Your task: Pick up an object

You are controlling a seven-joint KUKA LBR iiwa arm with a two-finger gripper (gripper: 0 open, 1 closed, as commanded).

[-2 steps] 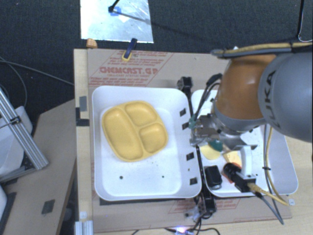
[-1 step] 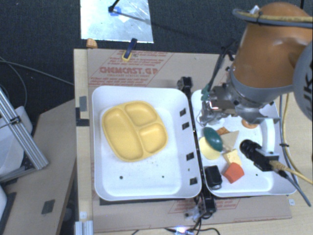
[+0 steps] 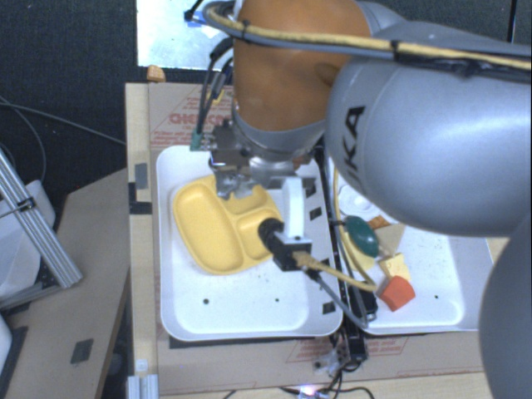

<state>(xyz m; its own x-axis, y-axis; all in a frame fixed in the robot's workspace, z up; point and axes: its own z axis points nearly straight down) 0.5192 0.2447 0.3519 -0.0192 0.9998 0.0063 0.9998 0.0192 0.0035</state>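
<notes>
A: Arm point(image 3: 432, 131) position?

B: In from the right, big in the foreground. Orange band point(image 3: 287, 56) sits over the far edge of the left bin point(image 3: 249, 314). Gripper point(image 3: 235, 185) hangs below it, over that bin's far half.

A: Open or closed?

B: Cannot tell. The wrist body hides its lower end from this angle.

A: What's under it?

B: Yellow dish point(image 3: 212, 231), two compartments, one large and one smaller. It lies flat on the bin floor, turned at a slant, in the far-left part of the bin. The gripper is over the dish's far rim, near the divider. Contact or a gap: cannot tell. Nothing seen clamped.

A: Right bin point(image 3: 440, 306)?

B: The arm covers most of it. In the visible part, close to the wall shared with the left bin: a green rounded piece point(image 3: 363, 235), a pale yellow block point(image 3: 396, 267) nearer the camera, and an orange block point(image 3: 397, 293) just beside the yellow one. All well apart from the gripper.

A: Surroundings?

B: Both bins sit on a cardboard sheet point(image 3: 179, 115) with red print. Aluminium frame point(image 3: 37, 239) off to the left.
</notes>
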